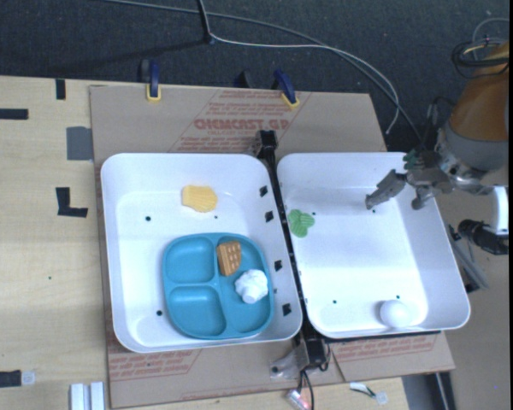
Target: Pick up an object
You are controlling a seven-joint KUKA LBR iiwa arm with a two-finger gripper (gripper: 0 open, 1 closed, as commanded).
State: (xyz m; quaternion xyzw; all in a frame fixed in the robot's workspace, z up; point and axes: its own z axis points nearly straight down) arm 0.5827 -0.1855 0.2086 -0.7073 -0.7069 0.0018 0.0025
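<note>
the arm is reaching in from the right, and its end effector point(400, 192) is hanging over the upper right part of the right bin point(359, 254), its two fingers spread apart and grasping nothing. nothing is lying between them.

the things it could be going for are sitting well apart from it. in the same bin a small green object point(301, 223) is lying close against the left wall, just beside the divider between the bins, and a white ball point(396, 313) is resting near the front edge. over in the left bin point(128, 254) a yellow piece point(200, 198) is lying on the bare floor, while a blue divided tray point(209, 306) is carrying a tan waffle-like piece point(229, 257) and a white lump point(251, 286) at its right side.

from where i am standing, the trouble looks like this: the green object is hugging the wall, so one finger may be striking the rim or pushing the thing aside rather than closing round it. the white ball is likely rolling away at a glancing touch. and white on white may be making the aim poor, so the fingers could be closing on air.
</note>
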